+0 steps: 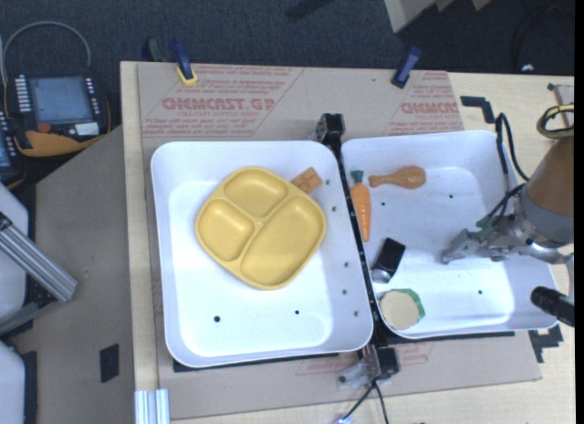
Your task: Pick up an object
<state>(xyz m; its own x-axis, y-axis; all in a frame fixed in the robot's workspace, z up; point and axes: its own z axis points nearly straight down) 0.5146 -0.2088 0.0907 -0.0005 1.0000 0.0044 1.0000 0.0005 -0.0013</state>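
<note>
grey arm reaching in from right, gripper (453, 251) hanging low over right bin (474, 317), fingers spread, gripping nothing. orange carrot (362, 210) lying along bin's left wall, wooden spoon (400, 178) beside it. glossy yellow divided plate (261, 227) sitting in left bin (182, 258).

Probably robotics lab: teach pendant (57, 108) (left), clamped cardboard-topped bench (274, 94), paired white bins (173, 258), loose cables (511, 153).
</note>
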